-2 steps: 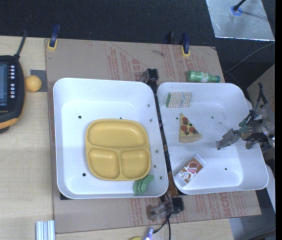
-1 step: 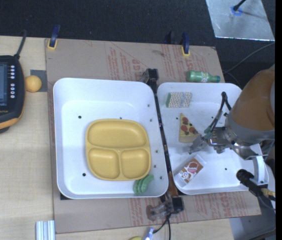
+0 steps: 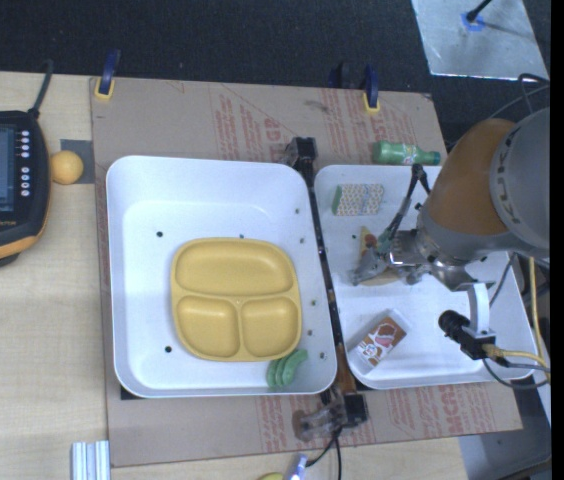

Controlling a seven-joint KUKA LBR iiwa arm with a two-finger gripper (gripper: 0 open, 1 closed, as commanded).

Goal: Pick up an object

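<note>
Gripper (image 3: pixel 372 266) low in right bin (image 3: pixel 522 298)

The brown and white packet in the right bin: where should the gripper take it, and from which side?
Probably straight down from above, closing across the short width of the brown and white packet near its middle. It lies flat and slanted on the floor of the right bin, apart from the other items, so the gripper would turn to match its diagonal.

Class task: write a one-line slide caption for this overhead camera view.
Arm's gripper low in the right bin; yellow divided tray lies in the left bin.
</note>
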